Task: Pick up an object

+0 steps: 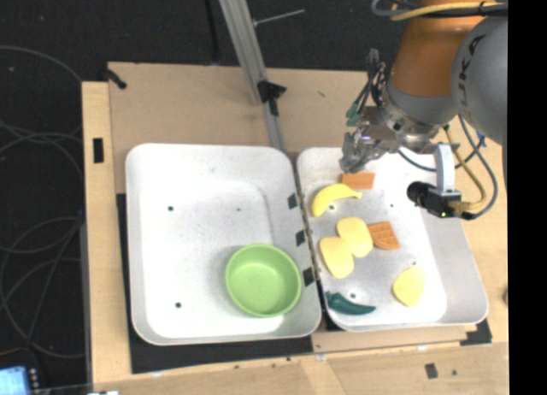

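Dark flooring with loose cables is surrounding a tan bench (197, 103), and two shallow white bins are sitting on it side by side, edges nearly touching, so anything lifted from one has only a short way to travel to the other.

Camera view: left bin (179, 188) is carrying just a green bowl (263, 279), upright near its front right corner. Right bin (444, 256) is holding all the small pieces, bunched toward its left half: a yellow banana (332, 197) curving by the dividing rim, two pale yellow lumps (345, 246) touching each other just in front of it, an orange ridged piece (384, 236) beside them, a yellow lemon-like piece (408, 286) nearer the front, and a dark green pepper-like item (349, 303) lying against the front rim.

An orange block (358, 181) is lying at the back of the cluster, just beside the banana. The gripper (355, 161) is hanging directly over it, the arm reaching in from the right with its orange band above the wrist. Judging by that placement, the block is the intended pick. I cannot tell how the gripper is set; cabling and wrist are masking the tips. Nothing is visibly being held.

A slanted metal pole (244, 43) is crossing the bench behind the bins.
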Controlling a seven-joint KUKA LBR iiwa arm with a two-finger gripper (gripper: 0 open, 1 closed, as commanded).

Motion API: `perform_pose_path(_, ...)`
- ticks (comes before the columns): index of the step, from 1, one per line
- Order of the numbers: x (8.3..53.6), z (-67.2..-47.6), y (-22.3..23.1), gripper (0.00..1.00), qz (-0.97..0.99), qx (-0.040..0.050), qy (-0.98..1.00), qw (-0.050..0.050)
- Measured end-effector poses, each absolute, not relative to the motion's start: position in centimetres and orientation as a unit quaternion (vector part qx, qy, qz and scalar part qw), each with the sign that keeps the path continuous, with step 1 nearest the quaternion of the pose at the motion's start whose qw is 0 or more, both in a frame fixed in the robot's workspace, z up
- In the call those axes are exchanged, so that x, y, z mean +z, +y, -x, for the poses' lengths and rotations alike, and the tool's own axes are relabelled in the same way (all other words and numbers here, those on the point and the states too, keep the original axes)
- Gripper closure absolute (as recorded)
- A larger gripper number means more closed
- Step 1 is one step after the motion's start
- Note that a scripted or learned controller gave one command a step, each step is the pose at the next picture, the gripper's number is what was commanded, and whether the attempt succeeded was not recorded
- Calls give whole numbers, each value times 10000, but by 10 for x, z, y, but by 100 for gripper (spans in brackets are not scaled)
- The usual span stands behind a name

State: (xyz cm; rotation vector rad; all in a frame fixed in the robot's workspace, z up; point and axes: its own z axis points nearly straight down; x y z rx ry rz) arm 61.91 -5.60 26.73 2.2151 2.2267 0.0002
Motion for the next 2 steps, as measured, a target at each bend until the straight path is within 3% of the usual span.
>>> perform_pose_path(2, 257, -613, 44, 100, -7049, 1, 7093, -6)
